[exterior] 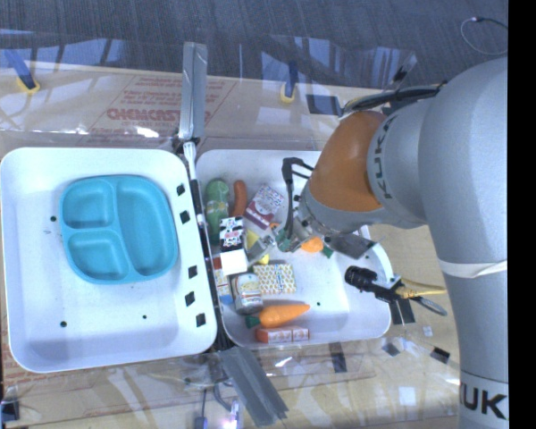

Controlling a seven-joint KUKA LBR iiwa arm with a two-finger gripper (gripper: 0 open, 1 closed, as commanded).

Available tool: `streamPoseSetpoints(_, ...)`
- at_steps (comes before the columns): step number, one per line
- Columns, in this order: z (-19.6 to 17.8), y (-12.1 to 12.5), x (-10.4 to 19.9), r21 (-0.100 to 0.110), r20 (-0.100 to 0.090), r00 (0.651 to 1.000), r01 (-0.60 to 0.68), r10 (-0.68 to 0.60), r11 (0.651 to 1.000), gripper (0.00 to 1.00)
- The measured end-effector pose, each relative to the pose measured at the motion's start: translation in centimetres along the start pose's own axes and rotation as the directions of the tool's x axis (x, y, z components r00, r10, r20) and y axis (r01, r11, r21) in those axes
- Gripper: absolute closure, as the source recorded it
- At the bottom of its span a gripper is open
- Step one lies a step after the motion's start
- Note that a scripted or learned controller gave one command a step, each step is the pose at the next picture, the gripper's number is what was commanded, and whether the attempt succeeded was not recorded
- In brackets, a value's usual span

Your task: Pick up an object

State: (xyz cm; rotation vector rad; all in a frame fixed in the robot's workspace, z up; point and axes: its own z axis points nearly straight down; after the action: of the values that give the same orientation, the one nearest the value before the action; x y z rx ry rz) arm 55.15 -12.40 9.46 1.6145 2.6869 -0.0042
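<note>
My gripper hangs low over the middle of the right bin, beneath the orange wrist band. It is among a crowd of small items. A small orange piece lies right beside it, and a red-and-white packet lies just to its upper left. Close by are a black-and-white carton, a white block, a pale patterned box, a carrot and a red box. A green pickle and a brown sausage sit at the bin's far left. The wrist hides the fingertips.
The left bin holds a blue divided plate. A grey divider with black clips runs between the bins. The arm's bulky grey body covers the right bin's far right side.
</note>
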Motion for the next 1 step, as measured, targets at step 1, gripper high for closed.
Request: streamPoseSetpoints(1, -0.92, 0.08, 0.15, 0.001, -0.003, 1.000, 0.005, -0.005, 1.000, 1.00)
